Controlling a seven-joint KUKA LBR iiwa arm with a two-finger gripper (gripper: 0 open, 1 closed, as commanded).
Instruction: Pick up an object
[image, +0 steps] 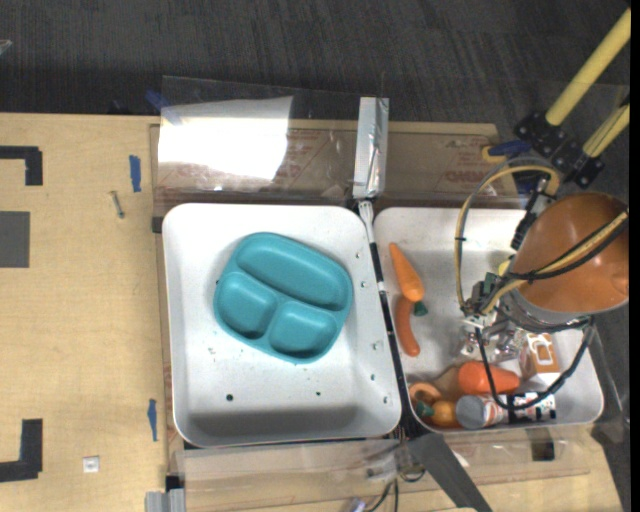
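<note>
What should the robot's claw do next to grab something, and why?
Probably lower a little onto the orange toy right under the claw. The claw hangs over the right bin, low among the clutter near the bin's front edge, and nothing shows between its tips yet. The two carrots lie farther off by the divider, so the orange toy looks like the closest thing to try.

Orange carrot (405, 273) — right bin's (440, 225) left side
</note>
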